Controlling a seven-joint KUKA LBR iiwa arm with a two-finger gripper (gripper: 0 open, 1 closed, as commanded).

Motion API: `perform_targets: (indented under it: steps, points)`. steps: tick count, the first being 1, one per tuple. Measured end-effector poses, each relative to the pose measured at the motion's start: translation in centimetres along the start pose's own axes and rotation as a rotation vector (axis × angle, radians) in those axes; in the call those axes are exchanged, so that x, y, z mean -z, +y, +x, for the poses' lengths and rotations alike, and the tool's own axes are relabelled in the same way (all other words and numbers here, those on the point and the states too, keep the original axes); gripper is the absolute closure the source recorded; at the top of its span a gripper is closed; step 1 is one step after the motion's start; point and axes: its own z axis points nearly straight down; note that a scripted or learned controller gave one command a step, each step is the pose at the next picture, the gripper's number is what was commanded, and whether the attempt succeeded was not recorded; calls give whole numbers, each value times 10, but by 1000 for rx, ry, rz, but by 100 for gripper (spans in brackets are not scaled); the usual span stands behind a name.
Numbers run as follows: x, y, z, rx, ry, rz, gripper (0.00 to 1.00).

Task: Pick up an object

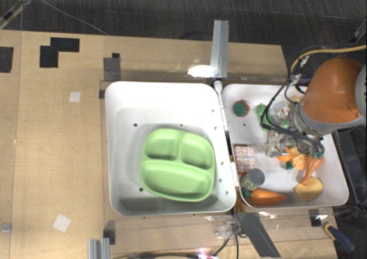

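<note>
Clutter in the right bin (338,195) is partly hidden by the arm (332,94), whose orange band covers the bin's 2 o'clock corner. The gripper (285,144) is seen below the band as a tangle of dark and metallic parts among cables, and its state cannot be told. Small orange and yellow pieces (295,160) lie just at the gripper's 5 o'clock, touching or nearly touching it; whether any is held cannot be made out. A yellow toy (308,188) with an orange neck is set further toward 5 o'clock. A carrot (267,197) lies along the bin's near edge at 7 o'clock from the gripper, with a grey-green round thing (251,179) just above it and a patterned packet (243,155) at 8 o'clock. A red-and-green ball (241,108) sits at 10 o'clock, apart from the gripper. A green item (262,111) beside the cables is too obscured to be identified. In the left bin (123,137) a green divided tray (178,163) is placed, well apart from the gripper.
</note>
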Motion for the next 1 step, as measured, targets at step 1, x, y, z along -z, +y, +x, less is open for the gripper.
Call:
perform_targets:
  steps: [1]
  points:
    - [84, 5, -16, 74, 16, -4, 100]
